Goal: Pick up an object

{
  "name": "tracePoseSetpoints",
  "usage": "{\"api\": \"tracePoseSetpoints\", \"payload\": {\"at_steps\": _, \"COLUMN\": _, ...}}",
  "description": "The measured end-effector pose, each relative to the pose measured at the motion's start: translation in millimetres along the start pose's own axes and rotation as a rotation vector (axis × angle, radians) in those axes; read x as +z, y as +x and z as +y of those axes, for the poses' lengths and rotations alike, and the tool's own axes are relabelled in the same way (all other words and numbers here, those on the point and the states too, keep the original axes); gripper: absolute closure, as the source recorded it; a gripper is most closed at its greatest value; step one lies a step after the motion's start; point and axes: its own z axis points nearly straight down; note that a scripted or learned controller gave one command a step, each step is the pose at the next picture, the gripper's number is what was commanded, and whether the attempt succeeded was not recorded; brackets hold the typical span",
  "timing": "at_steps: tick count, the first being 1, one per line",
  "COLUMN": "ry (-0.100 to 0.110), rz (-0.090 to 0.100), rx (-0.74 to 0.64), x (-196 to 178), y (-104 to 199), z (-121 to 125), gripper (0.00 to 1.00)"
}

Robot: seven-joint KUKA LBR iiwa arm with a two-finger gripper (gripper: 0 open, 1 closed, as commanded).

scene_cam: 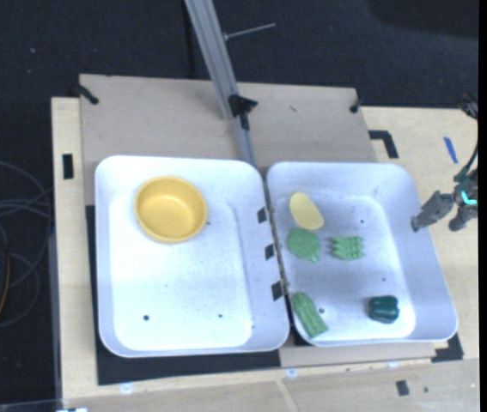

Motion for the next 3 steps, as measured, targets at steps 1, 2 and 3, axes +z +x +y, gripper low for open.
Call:
{"api": "tracePoseSetpoints", "payload": {"at_steps": 1, "ry": 0.000, "rz": 0.000, "rx": 0.000, "x": 0, "y": 0, "z": 0, "gripper": 0.00}}
{"api": "tracePoseSetpoints", "payload": {"at_steps": 2, "ry": 0.004, "rz": 0.000, "rx": 0.000, "x": 47, "y": 5, "z": 6, "gripper": 0.00}}
{"api": "tracePoseSetpoints", "payload": {"at_steps": 3, "ry": 0.005, "rz": 0.001, "rx": 0.000, "x": 109, "y": 8, "z": 3, "gripper": 0.00}}
